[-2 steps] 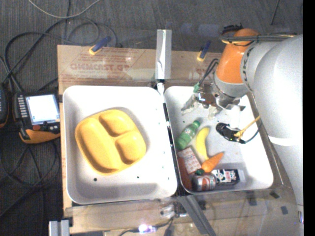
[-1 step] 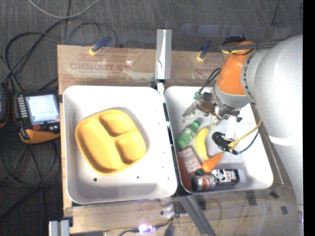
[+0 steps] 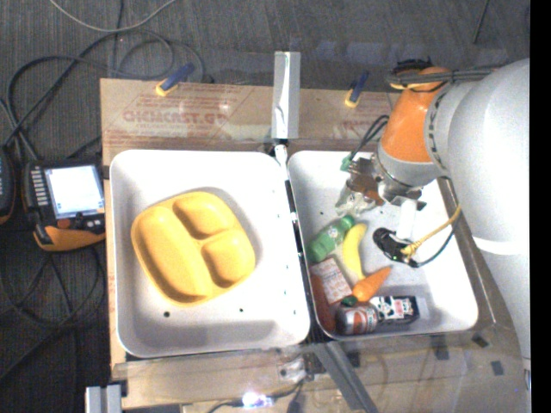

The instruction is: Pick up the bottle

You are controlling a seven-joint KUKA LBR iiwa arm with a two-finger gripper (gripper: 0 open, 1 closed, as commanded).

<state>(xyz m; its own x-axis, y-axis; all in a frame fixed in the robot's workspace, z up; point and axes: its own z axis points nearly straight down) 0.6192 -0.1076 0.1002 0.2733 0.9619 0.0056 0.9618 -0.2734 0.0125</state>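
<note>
A green bottle (image 3: 331,238) lies on its side in the right bin (image 3: 456,304), near the bin's left wall. A yellow banana (image 3: 355,249) rests against its right side. My gripper (image 3: 355,193) hangs over the upper part of that bin, just above and slightly right of the bottle's top end. Nothing shows in its grasp. The orange band (image 3: 411,132) and the grey arm rise behind it to the right.
Below the bottle lie a brown packet (image 3: 329,282), an orange carrot (image 3: 371,284) and a dark labelled container (image 3: 379,313) along the front wall. A black cable loop (image 3: 392,244) hangs beside the banana. A yellow divided plate (image 3: 196,246) sits in the left bin (image 3: 138,325).
</note>
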